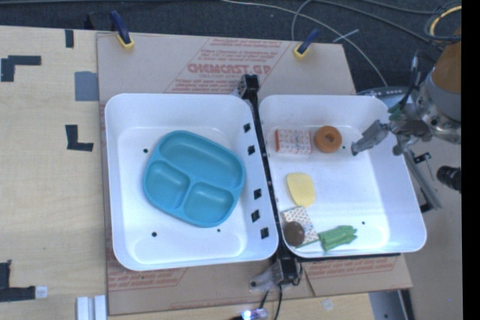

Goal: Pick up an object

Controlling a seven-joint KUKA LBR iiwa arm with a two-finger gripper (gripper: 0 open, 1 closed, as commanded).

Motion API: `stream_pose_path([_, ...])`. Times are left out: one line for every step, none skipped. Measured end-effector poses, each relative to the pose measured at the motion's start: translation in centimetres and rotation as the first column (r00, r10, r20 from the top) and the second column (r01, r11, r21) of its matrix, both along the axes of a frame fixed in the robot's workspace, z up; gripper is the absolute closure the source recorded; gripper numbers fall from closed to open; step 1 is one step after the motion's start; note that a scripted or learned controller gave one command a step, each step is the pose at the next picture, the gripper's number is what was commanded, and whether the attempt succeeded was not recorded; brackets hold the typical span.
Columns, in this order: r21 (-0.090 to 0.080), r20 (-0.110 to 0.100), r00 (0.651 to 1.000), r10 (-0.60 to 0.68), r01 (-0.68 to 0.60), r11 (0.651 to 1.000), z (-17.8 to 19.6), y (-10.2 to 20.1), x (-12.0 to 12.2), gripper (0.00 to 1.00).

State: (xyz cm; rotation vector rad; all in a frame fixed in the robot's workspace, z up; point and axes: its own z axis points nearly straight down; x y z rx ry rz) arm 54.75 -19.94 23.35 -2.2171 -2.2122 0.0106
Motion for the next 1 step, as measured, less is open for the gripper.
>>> stream_pose_path([-0.003,0.01,1.0,0.003,-0.003,1.0,0.55,0.02,0.24,0.0])
